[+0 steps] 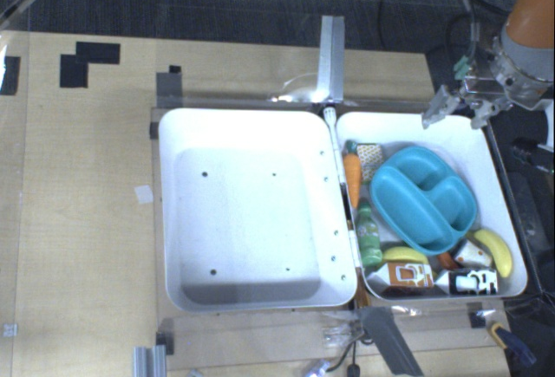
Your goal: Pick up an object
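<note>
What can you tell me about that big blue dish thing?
The blue dish looks like smooth plastic, oval, with a ridge splitting it into compartments. It sits tilted in the right bin, resting on other items. A carrot lies along its left side and a banana lies at its lower right.

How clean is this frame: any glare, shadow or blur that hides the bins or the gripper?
Camera view: light is even and soft; a faint shadow lies along the left bin's near wall; the right bin's contents read clearly; the gripper is slightly soft but legible, its fingers spread above the bin's far corner.
</note>
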Controlling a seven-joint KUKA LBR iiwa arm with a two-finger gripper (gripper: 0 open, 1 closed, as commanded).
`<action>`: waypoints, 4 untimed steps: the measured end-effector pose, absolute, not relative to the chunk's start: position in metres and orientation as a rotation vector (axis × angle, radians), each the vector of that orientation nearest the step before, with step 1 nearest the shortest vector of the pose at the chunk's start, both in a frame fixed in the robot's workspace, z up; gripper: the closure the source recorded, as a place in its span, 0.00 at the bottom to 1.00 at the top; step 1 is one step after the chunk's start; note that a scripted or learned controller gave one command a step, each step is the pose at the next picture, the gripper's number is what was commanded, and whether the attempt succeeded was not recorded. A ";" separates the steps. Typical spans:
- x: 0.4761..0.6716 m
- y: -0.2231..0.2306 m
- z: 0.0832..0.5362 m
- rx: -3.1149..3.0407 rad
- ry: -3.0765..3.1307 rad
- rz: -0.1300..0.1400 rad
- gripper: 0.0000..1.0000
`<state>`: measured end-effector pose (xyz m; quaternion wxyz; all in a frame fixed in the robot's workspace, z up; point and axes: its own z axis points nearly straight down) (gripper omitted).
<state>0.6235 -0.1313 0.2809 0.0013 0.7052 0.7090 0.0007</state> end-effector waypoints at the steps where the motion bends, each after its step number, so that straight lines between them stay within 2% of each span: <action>1: 0.553 -0.125 0.145 2.399 2.026 0.002 0.00; 2: 0.621 -0.144 0.094 2.574 1.802 0.004 0.00; 3: 0.643 -0.130 0.099 2.770 1.522 -0.046 0.00; 4: 0.555 -0.145 0.150 2.792 1.436 0.004 0.00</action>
